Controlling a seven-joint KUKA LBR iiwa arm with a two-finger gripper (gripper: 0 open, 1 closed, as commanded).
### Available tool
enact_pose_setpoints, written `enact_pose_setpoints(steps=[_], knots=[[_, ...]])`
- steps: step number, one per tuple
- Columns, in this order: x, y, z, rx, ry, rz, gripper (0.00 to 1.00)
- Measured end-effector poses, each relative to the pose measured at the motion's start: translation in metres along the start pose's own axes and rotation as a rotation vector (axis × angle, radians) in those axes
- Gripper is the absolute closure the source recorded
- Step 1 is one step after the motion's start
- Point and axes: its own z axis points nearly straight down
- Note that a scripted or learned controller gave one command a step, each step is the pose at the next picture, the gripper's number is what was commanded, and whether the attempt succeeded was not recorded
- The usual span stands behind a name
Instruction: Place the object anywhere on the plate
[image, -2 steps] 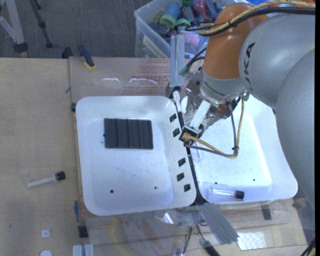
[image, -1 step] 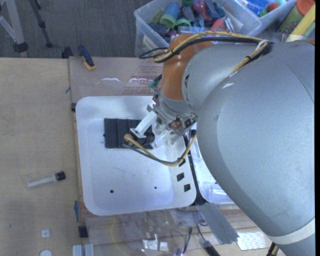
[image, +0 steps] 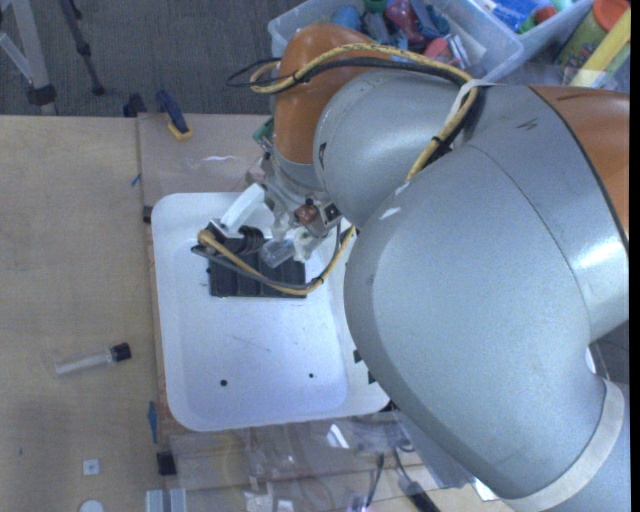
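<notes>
Lower left, on the tan wooden bench (image: 60, 250): one small clear tube (image: 90, 357) with a black cap, lying flat. Centre: one shallow white bin (image: 250, 350), smooth and round-cornered, holding two tiny dark specks (image: 222, 381) on its floor. Across the right: one bulky grey arm (image: 480, 280), gripper (image: 280, 245) low over the bin's upper part; opening and hold cannot be told, nor where the object lies. Top right: one clear tub (image: 480, 30) of colourful toys.
</notes>
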Motion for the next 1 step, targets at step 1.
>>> enact_pose_setpoints(steps=[1], knots=[[-0.0002,0.0005,0.0000,0.000,-0.001,0.000,0.00]])
